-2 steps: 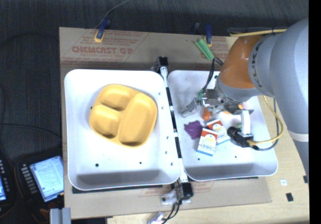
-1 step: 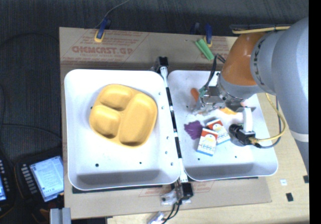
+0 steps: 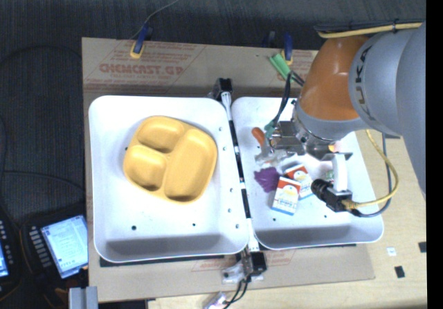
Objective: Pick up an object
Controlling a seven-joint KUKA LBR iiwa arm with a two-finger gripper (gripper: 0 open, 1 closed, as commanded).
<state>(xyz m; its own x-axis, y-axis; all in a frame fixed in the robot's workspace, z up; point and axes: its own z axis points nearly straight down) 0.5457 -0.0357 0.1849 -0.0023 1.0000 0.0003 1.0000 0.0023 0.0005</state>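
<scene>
A purple piece (image 3: 266, 178) lies on the floor of the right bin (image 3: 311, 237), just below the gripper (image 3: 272, 152) and near it. To the gripper's lower right, a small box (image 3: 286, 198) with blue and orange print lies beside the purple piece. A second box (image 3: 299, 174) in red and white lies just above the first, touching or overlapping it. An orange thing (image 3: 258, 134) lies just up and left of the gripper, by the bin's left wall. The gripper hangs low over this cluster. The wrist hides it from above, so I cannot tell whether it is open, clenched or grasping anything. The arm (image 3: 346, 86) reaches in from the right. Well to the gripper's left, the left bin (image 3: 111, 221) holds a yellow tray (image 3: 169, 157).
</scene>
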